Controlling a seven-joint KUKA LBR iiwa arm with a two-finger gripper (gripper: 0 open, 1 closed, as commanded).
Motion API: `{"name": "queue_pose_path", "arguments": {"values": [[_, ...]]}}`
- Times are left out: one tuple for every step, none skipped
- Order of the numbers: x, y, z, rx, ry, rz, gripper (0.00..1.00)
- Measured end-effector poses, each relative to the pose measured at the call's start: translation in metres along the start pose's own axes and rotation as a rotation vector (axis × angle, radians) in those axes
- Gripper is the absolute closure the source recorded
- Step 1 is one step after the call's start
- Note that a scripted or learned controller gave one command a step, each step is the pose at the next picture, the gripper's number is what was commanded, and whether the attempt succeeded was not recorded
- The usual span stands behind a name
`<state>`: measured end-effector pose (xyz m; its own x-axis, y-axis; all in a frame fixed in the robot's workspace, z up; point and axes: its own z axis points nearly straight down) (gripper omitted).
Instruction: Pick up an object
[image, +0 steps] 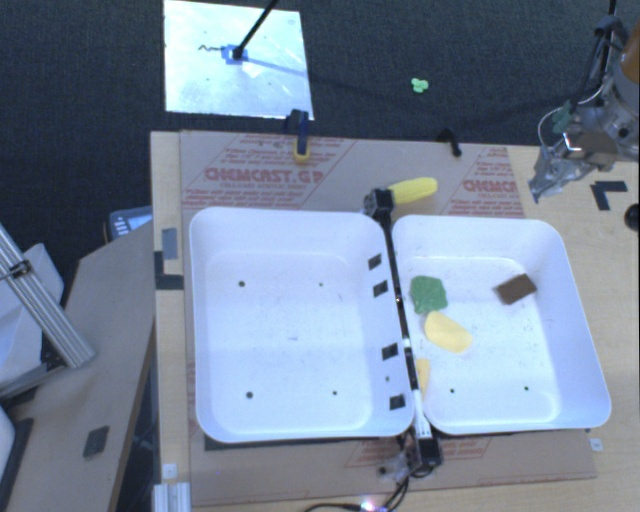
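A silver sheet (238, 58) lies beyond the bench on dark carpet (80, 80) — a tiny green scrap (420, 86) nearby.

the scene is recorded by a single fixed camera, mounted above the worktop (480, 170) and tilted down at a slant, so that the far edge sits toward the top of the frame. both white bins are taken in whole, the left bin (215, 240) and the right bin (560, 290) lying side by side across the middle. the view is set far enough back that dark floor beyond the worktop is included along the top. the gripper (556, 176) is caught at the upper right edge, above the worktop just beyond the right bin's far corner.
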<state>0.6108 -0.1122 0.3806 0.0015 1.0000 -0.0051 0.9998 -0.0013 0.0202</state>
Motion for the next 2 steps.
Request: {"name": "queue_pose_path", "arguments": {"values": [[0.022, 0.024, 0.050, 0.019, 0.005, -0.007, 1.00], [0.020, 0.048, 0.121, 0.023, 0.005, -0.007, 1.00]]}}
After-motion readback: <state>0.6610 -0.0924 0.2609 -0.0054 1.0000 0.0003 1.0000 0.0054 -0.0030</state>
